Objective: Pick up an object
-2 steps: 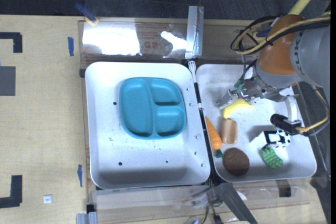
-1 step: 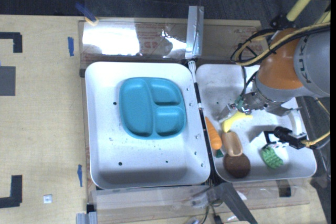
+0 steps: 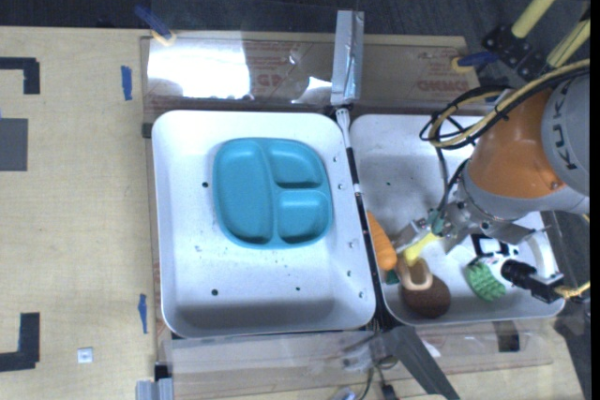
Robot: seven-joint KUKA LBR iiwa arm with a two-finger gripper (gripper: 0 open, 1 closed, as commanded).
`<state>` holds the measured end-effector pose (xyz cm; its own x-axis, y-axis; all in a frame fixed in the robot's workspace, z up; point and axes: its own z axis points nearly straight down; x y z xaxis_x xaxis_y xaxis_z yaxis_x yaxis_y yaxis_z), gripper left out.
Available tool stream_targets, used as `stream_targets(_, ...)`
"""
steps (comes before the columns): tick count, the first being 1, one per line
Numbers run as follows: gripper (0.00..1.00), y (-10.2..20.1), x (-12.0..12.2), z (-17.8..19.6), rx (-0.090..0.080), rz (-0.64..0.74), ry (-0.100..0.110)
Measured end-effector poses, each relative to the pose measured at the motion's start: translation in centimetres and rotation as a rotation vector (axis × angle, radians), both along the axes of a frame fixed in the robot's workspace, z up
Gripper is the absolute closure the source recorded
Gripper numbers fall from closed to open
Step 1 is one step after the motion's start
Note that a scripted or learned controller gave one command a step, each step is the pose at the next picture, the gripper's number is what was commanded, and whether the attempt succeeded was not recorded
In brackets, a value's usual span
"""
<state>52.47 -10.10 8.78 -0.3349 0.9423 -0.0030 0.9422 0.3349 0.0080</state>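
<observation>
We see a grey arm (image 3: 562, 122) with a broad orange band (image 3: 514, 159) above its wrist, dark lettering on the grey shell, and black and yellow cables (image 3: 469, 112) looping beside it.

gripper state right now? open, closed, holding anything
Gripper: low in the right bin, above the yellow object and near the orange carrot; open or closed cannot be told, and no object is seen held.

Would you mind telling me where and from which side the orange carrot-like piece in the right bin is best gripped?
Probably across its middle, coming from straight above. The orange piece lies flat and long along the left wall of the right bin, so the fingers should close across its narrow width. The wall crowds one side, and the brown object sits near its lower end.
</observation>
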Motion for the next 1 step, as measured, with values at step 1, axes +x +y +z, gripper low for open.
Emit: stream_targets(1,0.00,-0.59,0.90,3.76,0.000,0.097,0.005)
